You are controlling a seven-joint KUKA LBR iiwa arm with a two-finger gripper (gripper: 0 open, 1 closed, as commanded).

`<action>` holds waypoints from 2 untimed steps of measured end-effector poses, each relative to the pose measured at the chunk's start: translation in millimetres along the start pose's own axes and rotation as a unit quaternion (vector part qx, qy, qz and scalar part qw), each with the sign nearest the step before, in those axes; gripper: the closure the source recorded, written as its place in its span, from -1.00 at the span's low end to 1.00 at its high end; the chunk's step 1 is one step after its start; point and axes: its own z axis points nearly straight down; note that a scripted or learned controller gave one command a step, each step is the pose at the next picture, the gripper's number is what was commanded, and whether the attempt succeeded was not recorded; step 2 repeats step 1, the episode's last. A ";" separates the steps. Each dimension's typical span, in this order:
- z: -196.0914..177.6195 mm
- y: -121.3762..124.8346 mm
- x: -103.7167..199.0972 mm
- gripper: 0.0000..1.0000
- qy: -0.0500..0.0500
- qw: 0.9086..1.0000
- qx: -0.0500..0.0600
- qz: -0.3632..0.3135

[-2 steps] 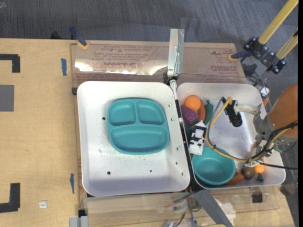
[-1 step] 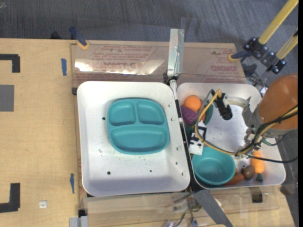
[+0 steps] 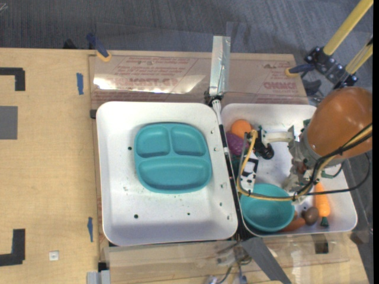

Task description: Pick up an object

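Observation:
The right bin (image 3: 278,112) holds several small objects. An orange ball (image 3: 240,128) and a purple piece (image 3: 235,144) lie at its far left. A teal bowl (image 3: 266,209) sits at the near left, and a black-and-white item (image 3: 250,165) lies just above it. An orange carrot (image 3: 321,203) and a brown lump (image 3: 310,216) lie near the bowl's right rim. My gripper (image 3: 298,181) reaches down into the middle of this bin, just above the bowl's right rim and left of the carrot. The wrist and cables hide its tip.
The left bin (image 3: 112,176) carries a teal divided plate (image 3: 172,157). A yellow cable (image 3: 244,176) loops over the divider between the bins. The arm's orange band (image 3: 342,122) hangs over the right bin's right side.

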 end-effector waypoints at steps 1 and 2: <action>2.3 74.9 47.3 1.00 -0.001 1.000 0.000 0.002; 2.3 74.9 47.3 1.00 -0.001 1.000 0.000 0.002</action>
